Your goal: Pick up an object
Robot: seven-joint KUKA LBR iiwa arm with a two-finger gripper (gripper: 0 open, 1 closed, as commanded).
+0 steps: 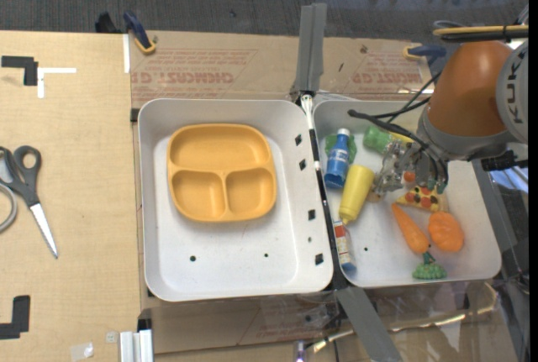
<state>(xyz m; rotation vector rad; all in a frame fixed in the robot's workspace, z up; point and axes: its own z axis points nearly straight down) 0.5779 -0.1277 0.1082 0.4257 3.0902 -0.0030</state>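
My gripper (pixel 393 174) hangs low over the middle of the right bin (pixel 479 264), under the grey and orange arm (pixel 471 91). Just left of it lies a yellow cylinder (pixel 356 191), and beyond that a blue bottle (pixel 338 157). A green item (pixel 378 138) sits behind the gripper. To its right lies a small yellow and red piece (pixel 423 199). Toward the front are an orange carrot (pixel 410 228), a round orange item (pixel 446 232) and a green broccoli-like toy (pixel 429 270). Nothing shows as lifted.
The left bin (pixel 168 268) holds an orange divided plate (pixel 223 171). A red and blue marker (pixel 341 244) lies along the right bin's left wall. Scissors (pixel 29 192) rest on the bench at far left. Cables trail near the wrist.
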